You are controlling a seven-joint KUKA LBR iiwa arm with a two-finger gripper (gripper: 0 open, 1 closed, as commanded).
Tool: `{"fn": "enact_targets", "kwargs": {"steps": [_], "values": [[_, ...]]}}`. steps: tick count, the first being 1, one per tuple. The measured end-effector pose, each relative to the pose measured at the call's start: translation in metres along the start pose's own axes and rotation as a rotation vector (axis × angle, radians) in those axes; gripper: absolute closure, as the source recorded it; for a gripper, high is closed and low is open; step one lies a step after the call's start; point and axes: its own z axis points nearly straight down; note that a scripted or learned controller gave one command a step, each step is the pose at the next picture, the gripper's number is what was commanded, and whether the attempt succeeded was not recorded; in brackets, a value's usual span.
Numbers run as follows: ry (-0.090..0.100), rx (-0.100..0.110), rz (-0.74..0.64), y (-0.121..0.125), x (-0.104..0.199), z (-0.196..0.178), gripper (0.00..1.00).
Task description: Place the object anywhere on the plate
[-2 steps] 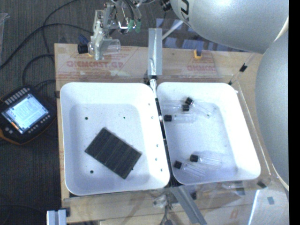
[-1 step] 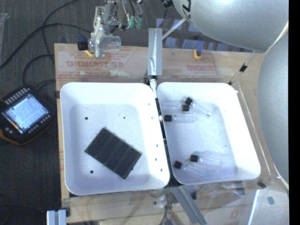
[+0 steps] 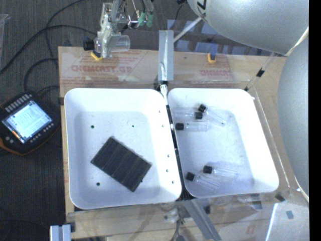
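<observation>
Arm (image 3: 251, 14): large rounded link housing, smooth silver-grey shell with a soft sheen and a bright highlight across the upper surface. Dark lettering on the shell near the top edge, cut off by the frame; partial characters only, not legible as a word. A second grey curved housing (image 3: 303, 119) runs down the right side, same finish, slightly darker in shade.

Gripper assembly (image 3: 113, 26): pale metallic body, blocky, with a translucent cylindrical part at its lower right. Small yellow element at its lower left. Thin cables loop above it, with small red and green details beside them. Finer screws and fittings too small to resolve.
</observation>
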Motion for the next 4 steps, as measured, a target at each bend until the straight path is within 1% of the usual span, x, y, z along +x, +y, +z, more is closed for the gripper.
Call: {"fn": "enact_targets", "kwargs": {"steps": [4], "values": [[-0.018, -0.006, 0.002, 0.001, -0.005, -0.04, 1.0]]}}
